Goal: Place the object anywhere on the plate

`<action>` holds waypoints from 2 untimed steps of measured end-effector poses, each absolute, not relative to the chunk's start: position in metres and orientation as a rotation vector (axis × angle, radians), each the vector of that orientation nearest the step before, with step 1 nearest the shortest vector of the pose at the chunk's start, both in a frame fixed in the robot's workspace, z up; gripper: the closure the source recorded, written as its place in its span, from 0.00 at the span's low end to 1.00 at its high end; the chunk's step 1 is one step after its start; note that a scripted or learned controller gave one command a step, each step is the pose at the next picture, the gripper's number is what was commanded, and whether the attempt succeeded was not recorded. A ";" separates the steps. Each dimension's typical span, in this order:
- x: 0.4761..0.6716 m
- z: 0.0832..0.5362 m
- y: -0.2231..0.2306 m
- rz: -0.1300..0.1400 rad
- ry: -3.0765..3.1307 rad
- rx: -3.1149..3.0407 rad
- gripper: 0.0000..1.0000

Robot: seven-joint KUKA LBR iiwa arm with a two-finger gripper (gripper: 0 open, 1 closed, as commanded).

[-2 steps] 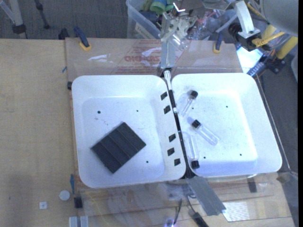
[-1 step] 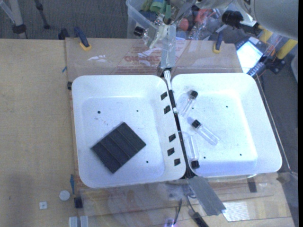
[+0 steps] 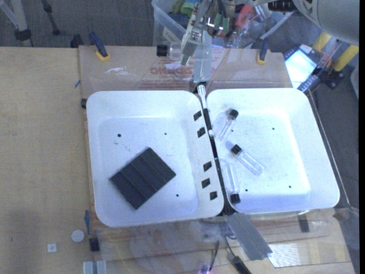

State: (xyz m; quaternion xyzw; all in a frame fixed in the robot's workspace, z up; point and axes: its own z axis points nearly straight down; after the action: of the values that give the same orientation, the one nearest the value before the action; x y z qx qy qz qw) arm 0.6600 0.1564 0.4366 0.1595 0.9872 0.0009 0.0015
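A dark grey ribbed square plate (image 3: 142, 177) lies flat in the left bin (image 3: 108, 113), toward its front. My gripper (image 3: 194, 45) hangs high over the back edge of the bench, above the seam between the two bins. A clear vial (image 3: 201, 67) with a black cap at its lower end hangs upright between its fingers. It is well behind and to the right of the plate. Three more clear vials with black caps lie in the right bin (image 3: 285, 113): one near the back (image 3: 226, 123), one in the middle (image 3: 245, 160), one at the front left (image 3: 231, 186).
A clear tub of mixed coloured items (image 3: 182, 7) stands behind the bins. Black clips (image 3: 206, 166) line the seam between the bins. A small white cap (image 3: 77, 236) lies on the bench at the front left.
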 end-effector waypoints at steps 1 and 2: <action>0.656 0.437 0.213 0.006 3.128 0.191 1.00; 0.663 0.425 0.224 0.006 3.133 -0.031 1.00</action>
State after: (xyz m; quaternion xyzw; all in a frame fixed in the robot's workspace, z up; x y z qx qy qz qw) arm 0.6632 0.2240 0.4249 -0.0098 0.9999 0.0018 0.0041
